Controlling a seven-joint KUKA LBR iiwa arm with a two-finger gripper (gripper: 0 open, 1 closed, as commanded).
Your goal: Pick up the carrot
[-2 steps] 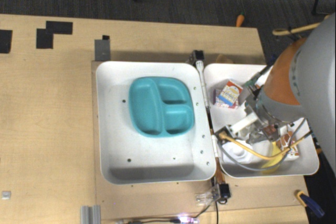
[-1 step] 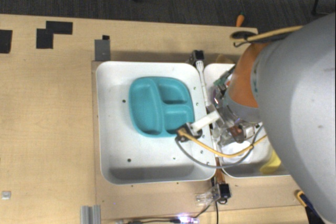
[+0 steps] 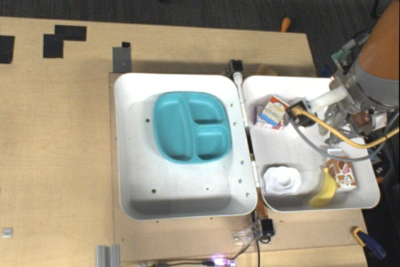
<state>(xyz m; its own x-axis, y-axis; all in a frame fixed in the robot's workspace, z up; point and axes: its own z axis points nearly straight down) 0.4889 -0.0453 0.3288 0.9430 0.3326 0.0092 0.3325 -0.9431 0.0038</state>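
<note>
Jaw state cannot be told: the gripper is a dark tangle of brackets and cable at about 3 o'clock in the right bin, and nothing can be seen clamped in it.

The carrot is not plainly identifiable. No orange root lies on the open bin floor. A small orange sliver sits at the bench's far edge, at 12 o'clock from the right bin and well apart from it, but it is too small to name. If the carrot is in the bin, it is probably hidden under the wrist at 3 o'clock.

Around the bin sit a carton at 10 o'clock, a white lump at 7 o'clock, a banana at 5 o'clock and a second carton just beside the banana, at 4 o'clock. A yellow cable runs from the first carton toward the gripper. The left bin holds a teal tray.

The step in hand looks like the search and approach. To do it well, the arm should first settle which object is the target, since the banana's colour and shape invite a wrong pick. It should then come down straight with the jaws across the carrot's narrow width, near its thicker middle, and keep off the 3 o'clock bin wall. Lifting is safe only once the carrot shows between the jaws; a tapered root can easily squirt out.
</note>
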